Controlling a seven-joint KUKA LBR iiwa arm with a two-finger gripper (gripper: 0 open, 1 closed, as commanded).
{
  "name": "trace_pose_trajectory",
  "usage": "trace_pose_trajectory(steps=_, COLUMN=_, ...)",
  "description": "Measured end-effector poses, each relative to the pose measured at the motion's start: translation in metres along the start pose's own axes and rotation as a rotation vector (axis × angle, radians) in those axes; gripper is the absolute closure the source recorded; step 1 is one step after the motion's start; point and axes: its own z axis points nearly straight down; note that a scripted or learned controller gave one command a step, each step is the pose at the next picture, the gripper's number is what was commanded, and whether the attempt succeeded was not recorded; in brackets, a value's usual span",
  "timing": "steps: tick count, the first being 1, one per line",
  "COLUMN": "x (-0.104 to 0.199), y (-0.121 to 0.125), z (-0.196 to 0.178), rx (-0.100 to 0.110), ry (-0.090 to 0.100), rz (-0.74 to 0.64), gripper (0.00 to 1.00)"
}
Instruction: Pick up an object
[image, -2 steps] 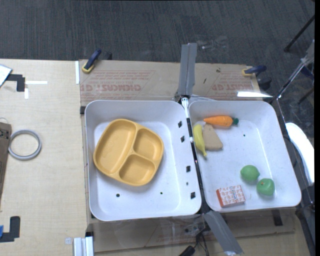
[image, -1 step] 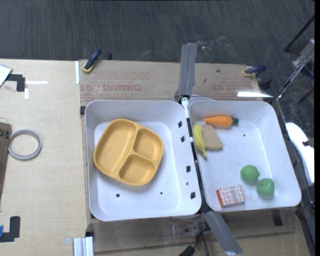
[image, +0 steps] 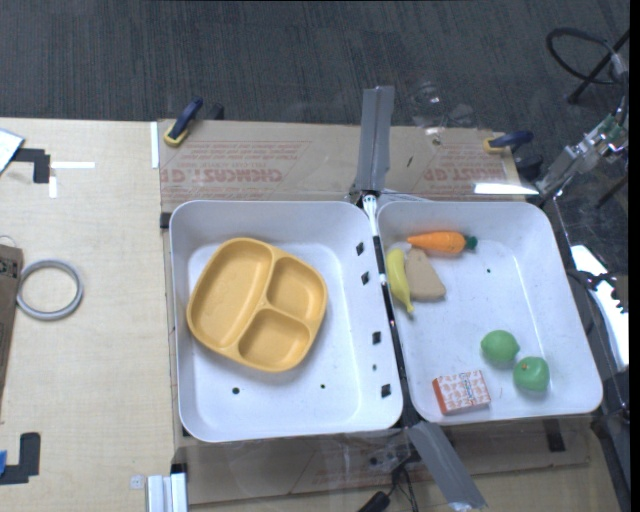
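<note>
You have two white bins side by side on a sheet of cardboard (image: 300, 160). The left bin (image: 200, 400) holds a yellow divided plate (image: 258, 303), lying flat towards its left side. All the small things to pick from are in the right bin (image: 560, 270). An orange carrot (image: 437, 242) lies near the far wall. Just below it a yellow banana (image: 400, 280) runs along the left wall, touching a tan slice-shaped piece (image: 427, 282) on its right. Towards the near right corner sit two green round fruits, one (image: 500, 347) a little farther in and the other (image: 532, 374) near the right wall, close together but apart. A small red and white box (image: 461, 391) lies near the front wall, left of them. The claw (image: 598, 140) sits at the upper right, outside the bins and beyond the right bin's far corner, blurred among cables; you cannot tell its state. It is well apart from every item. A roll of tape (image: 46, 289) lies on the bench at far left.
</note>
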Motion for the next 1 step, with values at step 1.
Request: trace_pose_trajectory(steps=1, x=0.0354, y=0.0170, z=0.1473, rx=-0.002, ry=0.000, rz=-0.304, gripper=0.00)
